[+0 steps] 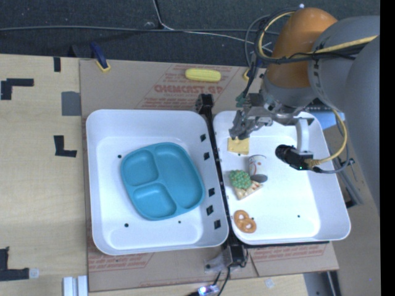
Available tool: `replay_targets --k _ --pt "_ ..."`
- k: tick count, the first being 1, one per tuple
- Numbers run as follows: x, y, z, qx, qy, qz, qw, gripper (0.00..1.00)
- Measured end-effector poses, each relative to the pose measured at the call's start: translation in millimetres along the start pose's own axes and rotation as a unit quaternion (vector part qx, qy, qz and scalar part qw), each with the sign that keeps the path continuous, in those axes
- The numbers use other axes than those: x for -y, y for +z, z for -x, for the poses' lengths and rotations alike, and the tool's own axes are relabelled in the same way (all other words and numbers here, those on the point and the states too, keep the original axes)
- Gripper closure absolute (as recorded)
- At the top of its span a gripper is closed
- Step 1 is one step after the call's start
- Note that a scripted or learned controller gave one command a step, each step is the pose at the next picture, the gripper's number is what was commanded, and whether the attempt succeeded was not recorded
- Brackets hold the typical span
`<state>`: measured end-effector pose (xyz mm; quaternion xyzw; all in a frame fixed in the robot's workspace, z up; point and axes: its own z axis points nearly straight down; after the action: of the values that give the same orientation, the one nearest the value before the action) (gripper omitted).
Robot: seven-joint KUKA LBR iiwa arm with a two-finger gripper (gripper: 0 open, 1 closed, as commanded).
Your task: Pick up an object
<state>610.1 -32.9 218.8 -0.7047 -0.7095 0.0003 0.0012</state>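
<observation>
I had my end effector (242,130) hanging over the back left corner of the right bin (321,224), close to the divider between the two bins, because that was where the nearest loose piece lay. That piece, a small yellow block (238,145), sat on the bin floor directly beneath my fingertips. I could not tell whether my fingers were spread or closed from this slant, and nothing showed the block clamped between them, so I judged it not yet held.

The yellow block looked roughly square, with no clear long axis; its edges ran about parallel to the bin walls, so I judged a grasp across either pair of sides would serve.

The other candidates lay in a loose line toward the front of the same bin: a green-topped piece (241,180) resting on a pale wedge, a small grey and white item (257,164) just beside it, and a pretzel (245,221) near the front wall. The left bin (102,134) held a blue divided plate (162,180), flat and well apart from my reach. A yellow banana-like thing (202,74) lay on the desk (37,165) behind the bins.
</observation>
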Motion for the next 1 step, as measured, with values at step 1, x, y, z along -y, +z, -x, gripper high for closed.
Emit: replay_targets --k 1 --pt "-4.9 3.6 -46.8 0.0 0.001 0.0 1.0 1.0"
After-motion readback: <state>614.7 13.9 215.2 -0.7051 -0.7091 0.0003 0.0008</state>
